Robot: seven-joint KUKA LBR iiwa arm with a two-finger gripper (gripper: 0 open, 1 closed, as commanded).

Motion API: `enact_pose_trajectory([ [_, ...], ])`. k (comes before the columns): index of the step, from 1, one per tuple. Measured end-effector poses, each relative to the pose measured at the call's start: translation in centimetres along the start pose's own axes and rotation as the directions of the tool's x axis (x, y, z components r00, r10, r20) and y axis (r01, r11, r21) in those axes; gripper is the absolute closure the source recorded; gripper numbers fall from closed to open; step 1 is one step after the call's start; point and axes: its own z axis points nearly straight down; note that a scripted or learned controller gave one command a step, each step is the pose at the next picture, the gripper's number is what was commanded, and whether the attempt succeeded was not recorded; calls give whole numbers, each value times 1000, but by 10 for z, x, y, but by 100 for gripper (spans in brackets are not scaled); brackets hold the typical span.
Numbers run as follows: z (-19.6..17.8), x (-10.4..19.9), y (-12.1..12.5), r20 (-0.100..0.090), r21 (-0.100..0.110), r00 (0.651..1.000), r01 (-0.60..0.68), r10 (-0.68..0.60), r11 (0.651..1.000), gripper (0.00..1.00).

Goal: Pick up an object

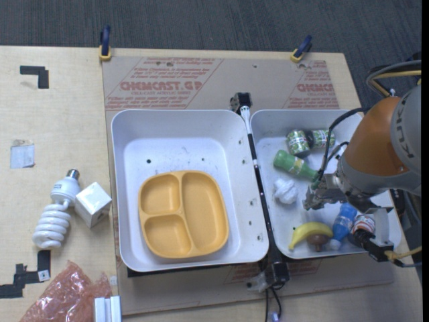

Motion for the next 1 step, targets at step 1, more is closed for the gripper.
enact_pose_trajectory([
  [1,12,0,125,1,-1,1000,4,-4,1000,0],
])
